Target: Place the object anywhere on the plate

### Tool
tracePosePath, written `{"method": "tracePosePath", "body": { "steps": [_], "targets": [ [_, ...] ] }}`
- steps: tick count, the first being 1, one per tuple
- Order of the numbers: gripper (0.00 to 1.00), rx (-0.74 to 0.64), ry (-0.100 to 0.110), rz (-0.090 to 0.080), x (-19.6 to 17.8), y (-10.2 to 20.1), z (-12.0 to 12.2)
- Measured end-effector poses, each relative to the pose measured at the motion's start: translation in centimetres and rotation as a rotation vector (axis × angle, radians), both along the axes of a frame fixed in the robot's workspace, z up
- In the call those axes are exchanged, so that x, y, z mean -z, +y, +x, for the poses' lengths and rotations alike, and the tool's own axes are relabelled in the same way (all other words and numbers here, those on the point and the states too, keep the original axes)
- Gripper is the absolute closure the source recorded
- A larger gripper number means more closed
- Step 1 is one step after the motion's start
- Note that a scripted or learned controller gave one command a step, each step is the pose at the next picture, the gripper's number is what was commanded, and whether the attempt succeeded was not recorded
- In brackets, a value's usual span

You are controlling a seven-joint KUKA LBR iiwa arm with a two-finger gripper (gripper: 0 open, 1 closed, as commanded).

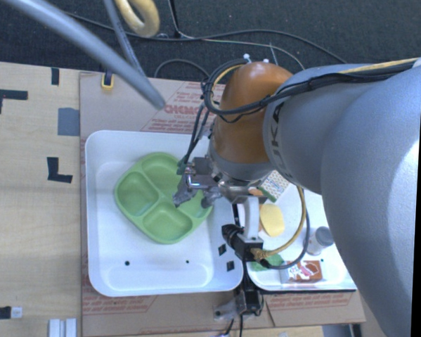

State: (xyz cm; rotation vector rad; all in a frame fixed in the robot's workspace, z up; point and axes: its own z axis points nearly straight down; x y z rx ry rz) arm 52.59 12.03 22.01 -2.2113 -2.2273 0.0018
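Arm over binned green plate

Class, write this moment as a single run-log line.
gripper: over plate's right edge | green plate: in left bin | fingers: unclear

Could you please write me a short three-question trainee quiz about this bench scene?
1. True or false: the green divided plate lies in the left white bin.
2. What colour is the round, flattish object in the right bin?
3. The gripper hangs over which part of the plate: A) its right edge, B) its left edge?

Key: 1 true. 2 yellow. 3 A.
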Motion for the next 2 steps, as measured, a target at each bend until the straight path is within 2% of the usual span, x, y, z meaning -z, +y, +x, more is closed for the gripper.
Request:
{"method": "tracePosePath", "body": {
  "steps": [1,2],
  "targets": [
    [1.0,0.0,0.0,-0.001,0.1,4.5,-0.2],
    [1.0,0.004,0.0,-0.002,0.6,5.8,0.6]
  ]
}}
